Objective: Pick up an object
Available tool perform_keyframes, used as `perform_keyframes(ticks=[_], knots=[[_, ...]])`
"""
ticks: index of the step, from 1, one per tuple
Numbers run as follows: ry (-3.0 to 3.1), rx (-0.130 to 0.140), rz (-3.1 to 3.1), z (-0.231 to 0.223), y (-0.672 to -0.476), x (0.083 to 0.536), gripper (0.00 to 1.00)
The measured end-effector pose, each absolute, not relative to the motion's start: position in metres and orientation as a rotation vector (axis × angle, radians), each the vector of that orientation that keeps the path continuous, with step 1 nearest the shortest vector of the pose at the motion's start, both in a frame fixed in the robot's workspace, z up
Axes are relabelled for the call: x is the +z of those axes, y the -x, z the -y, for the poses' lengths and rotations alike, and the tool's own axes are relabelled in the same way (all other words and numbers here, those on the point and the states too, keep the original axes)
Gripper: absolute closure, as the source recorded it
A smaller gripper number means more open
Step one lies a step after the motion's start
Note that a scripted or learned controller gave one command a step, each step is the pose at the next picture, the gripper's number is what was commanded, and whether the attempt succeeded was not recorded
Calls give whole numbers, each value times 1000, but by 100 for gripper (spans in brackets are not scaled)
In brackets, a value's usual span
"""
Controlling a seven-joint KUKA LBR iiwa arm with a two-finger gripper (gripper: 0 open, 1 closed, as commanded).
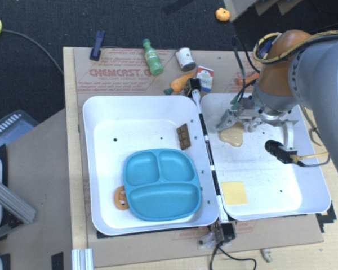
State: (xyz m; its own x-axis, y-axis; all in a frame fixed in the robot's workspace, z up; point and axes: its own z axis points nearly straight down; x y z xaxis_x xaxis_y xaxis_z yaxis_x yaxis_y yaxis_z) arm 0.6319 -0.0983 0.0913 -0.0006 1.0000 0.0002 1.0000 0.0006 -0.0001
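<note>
Two white bins (96,117) sit side by side, holding one blue divided plate (160,183), one chocolate bar (183,136), one pretzel (120,198), one cheese slice (234,193) and what may be one beige cookie (233,135).

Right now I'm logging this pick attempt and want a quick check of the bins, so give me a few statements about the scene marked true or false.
1. The blue divided plate lies in the left bin. True.
2. The yellow square slice lies in the left bin. False: it lies in the right bin, near its front.
3. The tool is over the right bin, just above the tan flat piece. True.
4. The brown chocolate bar rests on the blue plate. False: it lies on the bin floor behind the plate, near the divider.
5. The green bottle lies outside both bins, on the board behind them. True.
</note>
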Motion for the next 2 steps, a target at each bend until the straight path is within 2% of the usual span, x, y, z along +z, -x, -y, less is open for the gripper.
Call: perform_keyframes(ticks=[2], knots=[[2221,1,2222,93,-634,85,0]])
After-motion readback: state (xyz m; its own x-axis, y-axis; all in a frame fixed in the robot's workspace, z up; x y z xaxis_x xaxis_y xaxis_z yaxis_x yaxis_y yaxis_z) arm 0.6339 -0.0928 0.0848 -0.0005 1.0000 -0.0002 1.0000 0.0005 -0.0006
